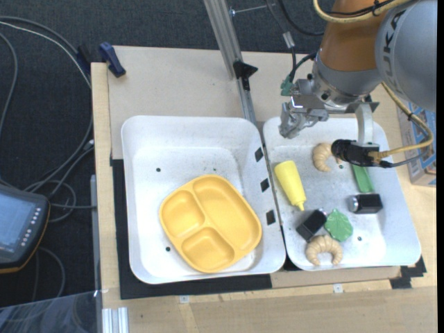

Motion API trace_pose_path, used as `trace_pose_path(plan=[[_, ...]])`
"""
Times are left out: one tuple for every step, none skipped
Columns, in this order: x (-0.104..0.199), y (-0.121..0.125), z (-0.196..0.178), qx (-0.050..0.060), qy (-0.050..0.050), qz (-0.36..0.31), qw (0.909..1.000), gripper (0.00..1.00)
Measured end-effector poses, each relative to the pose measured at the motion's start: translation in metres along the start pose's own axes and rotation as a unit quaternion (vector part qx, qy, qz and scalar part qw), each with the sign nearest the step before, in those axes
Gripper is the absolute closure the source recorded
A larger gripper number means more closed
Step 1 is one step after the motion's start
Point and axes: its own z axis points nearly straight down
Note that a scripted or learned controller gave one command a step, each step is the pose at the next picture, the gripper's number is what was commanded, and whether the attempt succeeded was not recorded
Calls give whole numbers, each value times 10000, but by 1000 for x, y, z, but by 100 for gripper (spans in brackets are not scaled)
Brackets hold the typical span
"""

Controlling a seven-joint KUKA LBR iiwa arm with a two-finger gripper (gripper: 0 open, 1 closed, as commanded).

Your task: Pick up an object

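Camera view has my fingers hanging over the right bin, whether parted or closed I cannot tell, while the mustard bottle lies below them, unpicked.

Arm enters from upper right, orange band above wrist, wrist angled down-left. Gripper low, pointing down; nothing visible btwn its tips.
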Motion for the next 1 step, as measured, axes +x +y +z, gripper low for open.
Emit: trace_pose_path(plan=[[53, 8, 0, -28, -4, -1, 10000, 100]])
